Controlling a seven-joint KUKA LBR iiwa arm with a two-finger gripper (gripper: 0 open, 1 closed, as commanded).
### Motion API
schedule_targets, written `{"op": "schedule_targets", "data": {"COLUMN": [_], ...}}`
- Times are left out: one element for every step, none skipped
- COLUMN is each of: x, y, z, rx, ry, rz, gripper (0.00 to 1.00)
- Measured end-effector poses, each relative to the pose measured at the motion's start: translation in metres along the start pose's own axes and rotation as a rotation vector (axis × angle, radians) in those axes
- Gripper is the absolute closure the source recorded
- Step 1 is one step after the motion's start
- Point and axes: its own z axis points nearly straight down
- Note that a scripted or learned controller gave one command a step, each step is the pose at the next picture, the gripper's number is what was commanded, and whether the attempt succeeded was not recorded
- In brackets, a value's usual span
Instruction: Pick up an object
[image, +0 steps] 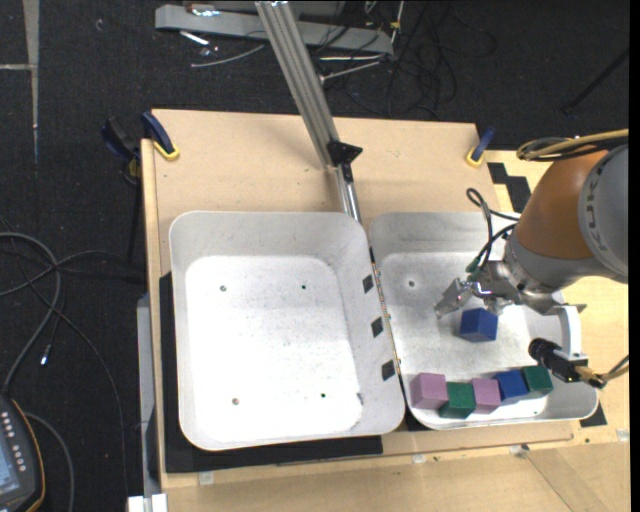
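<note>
Fingers (468, 298) hang open just above a blue block (479, 325) in the right bin (420, 250), so the approach looks nearly finished; next they likely must drop around it and close.

A tan worktop (260, 160) is carrying two shallow white bins side by side: the left bin (265, 325) and the right bin (420, 255), their inner rims touching. A slanted metal pole (305, 85) is reaching down to the back of the seam between them. Blue-and-yellow clamps (158, 138) are gripping the worktop's far corners. Black cables (40, 290) are trailing over the dark floor at the left.
</note>
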Motion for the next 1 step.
{"op": "schedule_targets", "data": {"x": [0.0184], "y": [-0.0276], "z": [0.0144], "rx": [0.002], "ry": [-0.006], "rz": [0.004], "gripper": [0.00]}}
